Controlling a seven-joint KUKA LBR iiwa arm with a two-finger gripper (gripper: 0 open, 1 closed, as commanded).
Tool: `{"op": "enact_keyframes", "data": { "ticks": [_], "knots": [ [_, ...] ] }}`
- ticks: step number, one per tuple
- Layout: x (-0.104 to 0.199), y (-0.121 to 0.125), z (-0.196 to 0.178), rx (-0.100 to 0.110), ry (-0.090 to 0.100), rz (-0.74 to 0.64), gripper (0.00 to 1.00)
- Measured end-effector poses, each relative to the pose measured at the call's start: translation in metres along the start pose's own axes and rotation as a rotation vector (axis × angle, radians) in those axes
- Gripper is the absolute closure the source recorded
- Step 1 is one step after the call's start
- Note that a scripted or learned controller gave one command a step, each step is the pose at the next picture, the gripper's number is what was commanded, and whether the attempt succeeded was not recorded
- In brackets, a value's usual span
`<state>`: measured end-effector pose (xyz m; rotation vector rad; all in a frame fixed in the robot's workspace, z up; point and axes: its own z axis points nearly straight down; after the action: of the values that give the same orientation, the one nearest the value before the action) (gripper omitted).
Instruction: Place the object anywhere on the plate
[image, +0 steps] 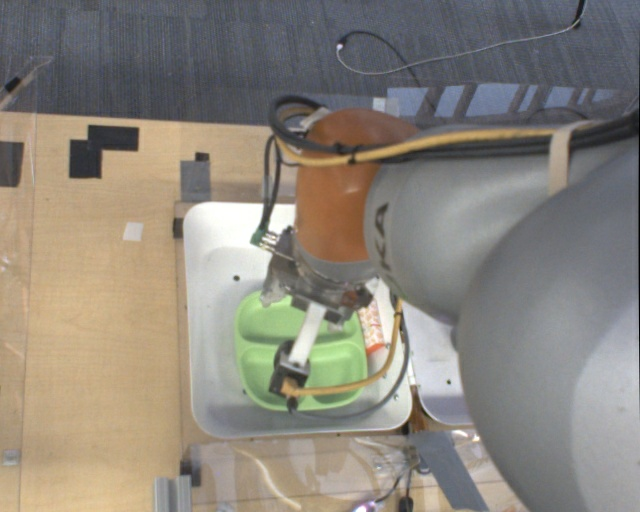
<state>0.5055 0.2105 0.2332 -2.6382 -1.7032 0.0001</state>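
A pale wooden bench (90, 330) carries a white bin (212, 330), with the corner of a second bin (440, 398) just to its right. Black blocky marks (100, 148) and a small pale square (133, 232) lie on the bench. A grey bracket (196, 180) stands at the bin's far corner. A thin cable (400, 55) loops on the grey carpet (150, 50) beyond.

I see the arm (340, 200) covering the right half of the left bin (205, 300) — its wrist hangs low over the upper compartments of the green plate (252, 325). The plate's left rim is exposed, with open bin floor to its left and below it. A white-and-red tube (372, 325) lies just beside the plate's right edge, under the arm. The right bin (440, 400) is mostly masked by the arm. The bench (90, 330) left of the bins is an open approach.
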Motion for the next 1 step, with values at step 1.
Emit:
{"op": "enact_keyframes", "data": {
  "ticks": [1],
  "knots": [
    [-0.0024, 0.051, -0.1226, -0.003, 0.002, 0.2, 0.0]
  ]
}}
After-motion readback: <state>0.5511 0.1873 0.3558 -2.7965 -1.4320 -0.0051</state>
